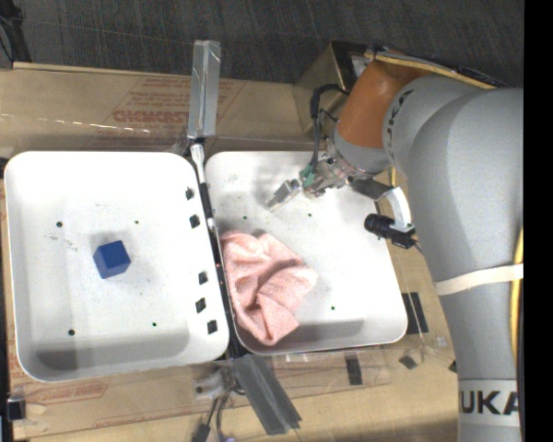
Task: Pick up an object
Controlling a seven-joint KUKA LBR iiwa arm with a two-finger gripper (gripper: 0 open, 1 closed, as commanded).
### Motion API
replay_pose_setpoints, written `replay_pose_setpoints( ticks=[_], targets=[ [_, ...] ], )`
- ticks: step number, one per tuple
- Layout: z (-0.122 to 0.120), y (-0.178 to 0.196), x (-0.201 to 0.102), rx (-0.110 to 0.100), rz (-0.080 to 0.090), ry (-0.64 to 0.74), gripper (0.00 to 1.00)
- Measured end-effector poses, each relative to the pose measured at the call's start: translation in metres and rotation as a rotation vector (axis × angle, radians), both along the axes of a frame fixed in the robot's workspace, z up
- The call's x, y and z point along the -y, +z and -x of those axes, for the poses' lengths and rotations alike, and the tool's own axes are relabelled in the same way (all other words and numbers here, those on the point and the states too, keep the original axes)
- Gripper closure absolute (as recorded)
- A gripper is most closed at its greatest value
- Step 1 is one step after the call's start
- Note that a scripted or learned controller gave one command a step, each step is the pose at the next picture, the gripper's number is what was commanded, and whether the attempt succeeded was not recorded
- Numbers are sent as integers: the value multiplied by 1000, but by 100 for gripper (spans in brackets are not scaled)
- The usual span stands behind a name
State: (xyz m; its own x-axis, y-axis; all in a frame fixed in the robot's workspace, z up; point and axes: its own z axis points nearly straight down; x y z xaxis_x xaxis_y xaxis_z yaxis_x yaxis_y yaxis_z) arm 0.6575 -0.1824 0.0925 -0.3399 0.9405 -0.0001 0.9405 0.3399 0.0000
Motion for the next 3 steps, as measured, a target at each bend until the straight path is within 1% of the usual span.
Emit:
replay_pose_setpoints(
  ticks=[1,2,3],
  targets=[
    [63,15,-26,-2,-1,297,0],
    [45,-1,-77,-1,0,223,0],
    [86,-1,-83,-3,-1,163,0]
  ],
)
